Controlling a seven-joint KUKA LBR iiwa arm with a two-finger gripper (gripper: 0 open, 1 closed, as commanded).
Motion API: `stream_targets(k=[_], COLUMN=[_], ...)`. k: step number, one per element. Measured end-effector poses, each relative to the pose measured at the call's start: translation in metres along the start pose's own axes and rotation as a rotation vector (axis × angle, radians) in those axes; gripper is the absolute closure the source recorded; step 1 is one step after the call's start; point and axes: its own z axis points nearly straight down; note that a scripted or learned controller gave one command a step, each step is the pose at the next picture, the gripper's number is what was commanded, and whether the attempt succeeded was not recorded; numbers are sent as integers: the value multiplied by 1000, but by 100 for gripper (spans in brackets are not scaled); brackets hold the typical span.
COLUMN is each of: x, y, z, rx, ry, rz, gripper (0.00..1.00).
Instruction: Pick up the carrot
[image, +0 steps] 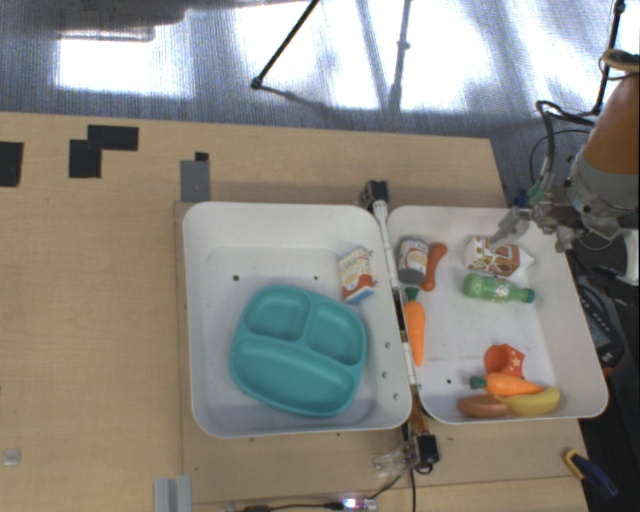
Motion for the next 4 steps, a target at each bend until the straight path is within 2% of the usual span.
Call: stream_targets(k=[1, 2, 3, 4], x=[50, 69, 66, 57], y=[45, 19, 23, -7], z=[92, 97, 81, 66], rx=[-20, -29, -44, 0], ry=[-8, -10, -19, 0], rz=[-184, -25, -26, 213], gripper=[0, 0, 100, 100])
